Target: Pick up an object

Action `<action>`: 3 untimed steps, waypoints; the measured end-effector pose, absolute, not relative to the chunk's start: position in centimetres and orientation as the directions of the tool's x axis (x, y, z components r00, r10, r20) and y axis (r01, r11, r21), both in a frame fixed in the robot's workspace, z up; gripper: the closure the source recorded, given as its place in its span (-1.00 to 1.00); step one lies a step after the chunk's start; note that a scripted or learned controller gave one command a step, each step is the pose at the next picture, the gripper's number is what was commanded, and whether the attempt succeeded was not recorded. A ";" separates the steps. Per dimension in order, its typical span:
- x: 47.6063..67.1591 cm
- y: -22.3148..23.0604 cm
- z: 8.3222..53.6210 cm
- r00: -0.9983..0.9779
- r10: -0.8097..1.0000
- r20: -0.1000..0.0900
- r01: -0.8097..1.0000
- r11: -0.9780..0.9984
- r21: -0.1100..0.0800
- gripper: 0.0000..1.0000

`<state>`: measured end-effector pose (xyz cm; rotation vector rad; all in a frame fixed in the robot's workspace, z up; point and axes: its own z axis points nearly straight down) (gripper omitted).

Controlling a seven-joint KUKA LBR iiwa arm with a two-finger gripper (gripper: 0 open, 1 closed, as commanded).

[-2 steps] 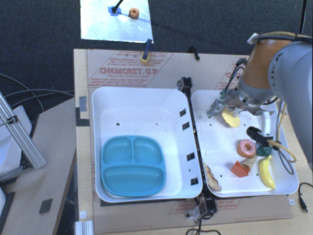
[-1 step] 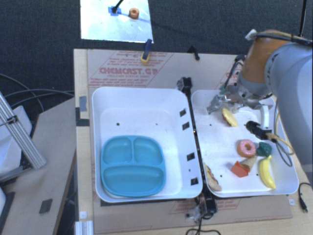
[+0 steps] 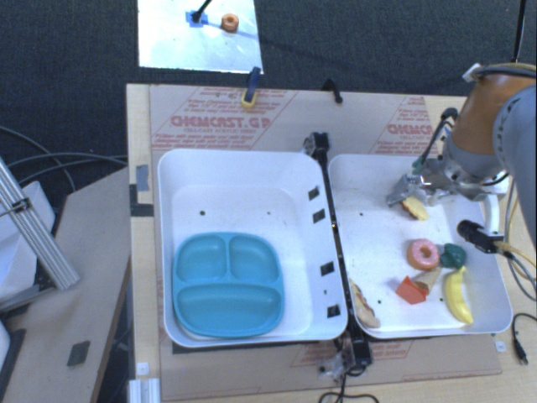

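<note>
The arm enters from the right and its end effector [image 3: 413,193] sits low over the far part of the right bin [image 3: 369,225], directly at a small pale yellow food piece [image 3: 414,208] that lies on the bin floor. The metal tips of the end effector stand at or just beside the far edge of this piece; whether they are spread or pressed together cannot be told from this angle, and the piece is not visibly between them, so no hold can be confirmed. The step in hand is judged to be the approach or the closing phase of a grasp on the pale yellow piece. Other candidates lie nearer in the same bin: a pink-iced doughnut [image 3: 423,253], a dark green item [image 3: 454,256] just to its right, an orange-red block [image 3: 411,290] nearer the front, a banana [image 3: 457,294] at the near right, and a long tan item [image 3: 364,305] against the near left wall. The left bin [image 3: 193,183] carries a blue divided plate [image 3: 227,285], well apart from the working area. The next move is judged to call for seating the tips on either side of the piece, closing firmly, then lifting straight up clear of the bin floor. The piece is small and flat-lying, so a shallow or off-centre closure could push it aside rather than capture it; a lift should be checked for the piece rising with the tips.
</note>
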<state>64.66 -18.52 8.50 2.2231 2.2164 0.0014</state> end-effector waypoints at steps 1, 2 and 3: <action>65.5 -18.1 10.5 -0.007 1.000 -0.006 1.000 0.007 0.027 1.00; 64.1 -18.8 9.9 -0.009 1.000 -0.007 1.000 0.009 0.020 1.00; 50.3 -21.0 8.4 0.007 1.000 -0.001 1.000 -0.007 -0.006 1.00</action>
